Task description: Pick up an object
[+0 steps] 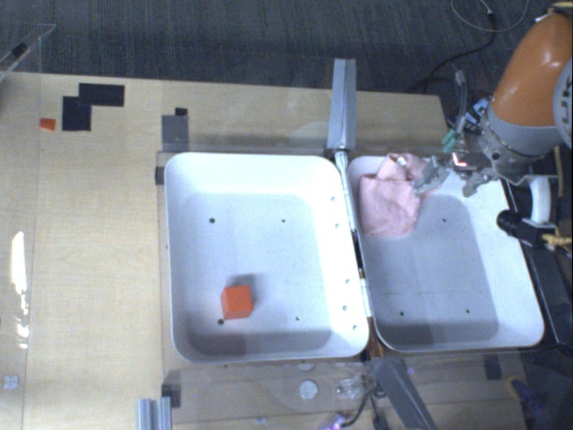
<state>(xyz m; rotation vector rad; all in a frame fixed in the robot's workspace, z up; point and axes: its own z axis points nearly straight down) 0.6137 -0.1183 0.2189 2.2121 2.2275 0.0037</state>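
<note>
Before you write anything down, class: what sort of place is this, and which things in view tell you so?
Most likely a robotics lab or test bench. A grey and orange robot arm reaches over two shallow white bins on a wooden bench, with loose cables on the dark floor. One bin holds an orange block, the other a pink cloth.

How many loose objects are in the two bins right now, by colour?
Orange: 1, the block in the left bin.
Pink: 1, the cloth in the right bin, by the gripper.
Total: 2
</note>
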